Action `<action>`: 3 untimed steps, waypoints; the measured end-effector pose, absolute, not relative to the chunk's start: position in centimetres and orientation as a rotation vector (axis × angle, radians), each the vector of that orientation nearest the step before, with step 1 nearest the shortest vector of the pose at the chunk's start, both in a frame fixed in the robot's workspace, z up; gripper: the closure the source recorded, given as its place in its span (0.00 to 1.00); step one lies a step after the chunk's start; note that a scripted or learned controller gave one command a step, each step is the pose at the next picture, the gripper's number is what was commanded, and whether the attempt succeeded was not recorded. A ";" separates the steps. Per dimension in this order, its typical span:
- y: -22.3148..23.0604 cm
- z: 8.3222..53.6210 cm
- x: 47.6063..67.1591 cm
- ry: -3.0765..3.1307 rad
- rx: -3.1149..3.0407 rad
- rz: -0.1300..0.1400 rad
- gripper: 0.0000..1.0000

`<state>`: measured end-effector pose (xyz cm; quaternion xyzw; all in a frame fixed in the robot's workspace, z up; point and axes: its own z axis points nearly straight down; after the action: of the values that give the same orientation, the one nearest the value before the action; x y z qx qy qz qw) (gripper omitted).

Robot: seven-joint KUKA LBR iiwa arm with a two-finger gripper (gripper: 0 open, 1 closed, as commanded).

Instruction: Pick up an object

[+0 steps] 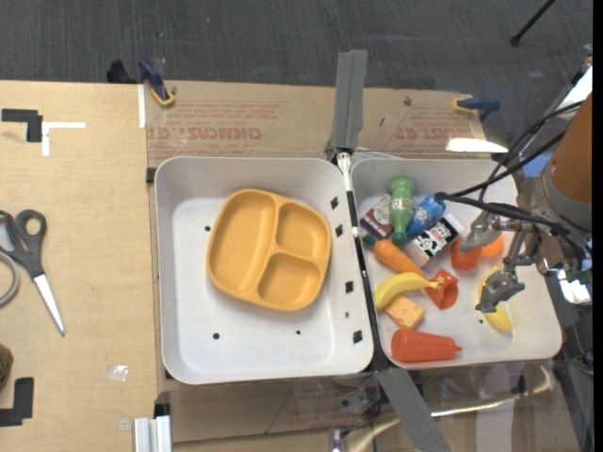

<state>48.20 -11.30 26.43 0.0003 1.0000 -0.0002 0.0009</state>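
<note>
Gripper (pixel 497 295) low over the right bin's (pixel 542 347) right side, finger spread impossible to tell, nothing visibly held, yellow toy (pixel 499 319) just beneath, yellow divided plate (pixel 269 249) in left bin (pixel 179 347)

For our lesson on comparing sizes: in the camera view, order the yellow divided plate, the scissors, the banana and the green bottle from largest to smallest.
1. Yellow divided plate
2. Scissors
3. Banana and green bottle: they look alike in size, so unranked.
</note>
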 end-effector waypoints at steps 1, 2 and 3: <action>-13.1 10.0 49.2 3.092 0.404 0.000 0.00; -12.4 9.3 59.6 3.046 0.757 -0.002 0.00; -14.4 9.1 62.4 2.982 1.025 -0.004 0.00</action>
<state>62.40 -14.43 9.07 0.3250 0.9457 -0.0012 -0.0059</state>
